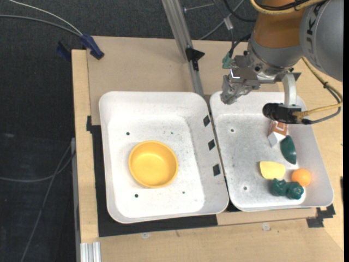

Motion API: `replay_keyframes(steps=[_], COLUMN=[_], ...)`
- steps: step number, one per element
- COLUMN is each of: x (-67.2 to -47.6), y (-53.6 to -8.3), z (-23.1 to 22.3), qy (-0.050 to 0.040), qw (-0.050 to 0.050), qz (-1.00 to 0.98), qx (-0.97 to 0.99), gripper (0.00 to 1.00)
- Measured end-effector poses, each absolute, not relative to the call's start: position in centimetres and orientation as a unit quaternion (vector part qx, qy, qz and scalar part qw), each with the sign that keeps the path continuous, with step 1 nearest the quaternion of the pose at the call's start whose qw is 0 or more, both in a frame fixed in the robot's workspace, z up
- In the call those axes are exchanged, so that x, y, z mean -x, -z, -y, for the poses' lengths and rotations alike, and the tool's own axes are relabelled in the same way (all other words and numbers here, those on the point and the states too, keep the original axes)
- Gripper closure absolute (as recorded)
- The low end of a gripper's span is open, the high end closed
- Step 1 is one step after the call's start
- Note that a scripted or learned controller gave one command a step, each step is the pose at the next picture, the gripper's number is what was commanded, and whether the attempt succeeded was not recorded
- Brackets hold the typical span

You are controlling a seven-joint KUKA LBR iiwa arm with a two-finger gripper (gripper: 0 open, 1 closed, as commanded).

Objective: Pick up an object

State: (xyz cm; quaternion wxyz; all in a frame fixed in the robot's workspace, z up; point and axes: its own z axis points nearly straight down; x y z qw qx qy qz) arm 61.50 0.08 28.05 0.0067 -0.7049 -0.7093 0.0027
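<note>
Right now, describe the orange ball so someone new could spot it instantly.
Look in the right-hand shallow white bin, at the cluster in its near right corner. The small round orange ball sits right of the pale yellow wedge, above the dark green lumps; nothing else there is orange.

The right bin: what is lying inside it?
Inside the right bin lie a yellow wedge, an orange ball, a dark green lumpy piece, a green oval item and a small orange-white object, which the arm partly covers.
</note>
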Motion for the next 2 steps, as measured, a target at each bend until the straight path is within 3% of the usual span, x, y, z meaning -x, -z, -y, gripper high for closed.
replay_keyframes(steps=[1, 2], x=[-59.2, -58.2], y=[-27.7, -25.2], z=[-5.1, -9.9], qy=[-0.0041, -0.0057], qw=[0.007, 0.007], qz=[0.709, 0.709], qx=[0.705, 0.705], gripper=[1.00, 1.00])
